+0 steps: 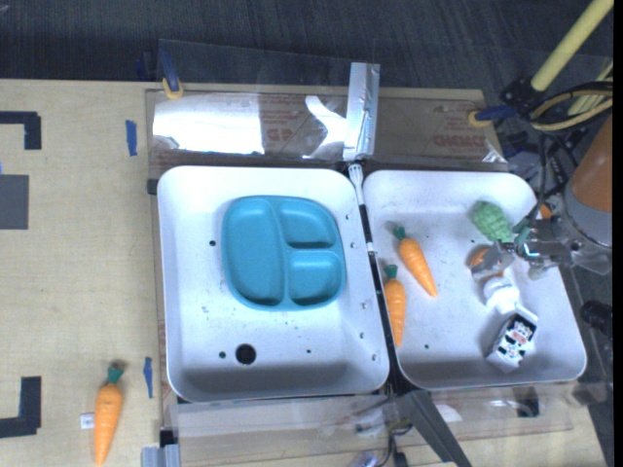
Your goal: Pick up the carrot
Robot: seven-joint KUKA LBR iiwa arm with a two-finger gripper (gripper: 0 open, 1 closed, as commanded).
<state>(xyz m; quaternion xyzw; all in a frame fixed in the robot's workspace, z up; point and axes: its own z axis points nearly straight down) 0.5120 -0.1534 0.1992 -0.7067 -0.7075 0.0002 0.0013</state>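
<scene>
Two shallow white bins stood side by side on the counter (68, 261). The left bin (185, 358) held a blue divided plate (284, 251) in its middle, and a small dark round spot showed near its front edge. The right bin (555, 358) held two carrots, a green leafy piece (493, 221), and a small white bottle with black spots (512, 337) near its front right corner.

One carrot (417, 262) lay in the left half of the right bin. Its long axis ran on a diagonal, with the green top toward the back left and the orange tip toward the front right. A second carrot (394, 305) lay just beside it, close against the left wall of that bin, nearly upright in the view, with the green top at the far end. A third carrot (106, 412) lay outside the bins on the counter, at the front left.

The end effector (506, 257) was low in the right part of the right bin, between the green piece and the bottle, well apart from the carrots. Whether it was apart or together, I cannot tell. A small orange thing showed just beside it.
</scene>
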